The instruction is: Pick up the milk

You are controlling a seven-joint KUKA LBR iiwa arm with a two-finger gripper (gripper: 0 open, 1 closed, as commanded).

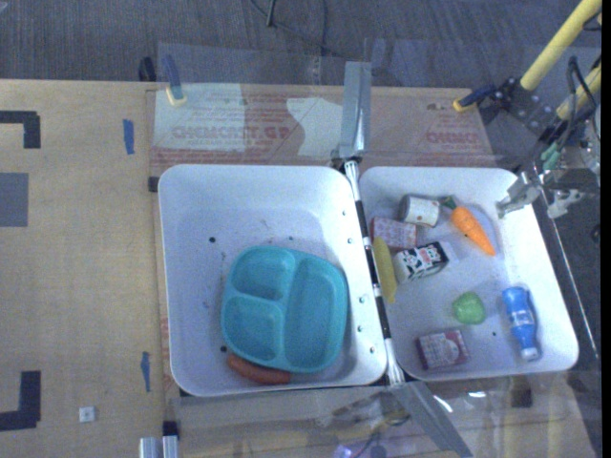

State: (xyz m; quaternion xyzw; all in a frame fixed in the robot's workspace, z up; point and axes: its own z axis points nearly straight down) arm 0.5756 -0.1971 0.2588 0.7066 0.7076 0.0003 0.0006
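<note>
End effector (520, 196) at right bin's far edge, grip state unclear, milk (421, 260) well left.

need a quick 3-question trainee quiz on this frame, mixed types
1. True or false: the milk carton lies in the right bin.
2. The blue sectioned plate sits in: A) the left bin B) the right bin C) on the bench
3. Fill in: the orange item near the right bin's far edge is a ____.

Key: 1 true; 2 A; 3 carrot. The end effector hangs over the right bin's far right corner, away from the milk carton.
</note>
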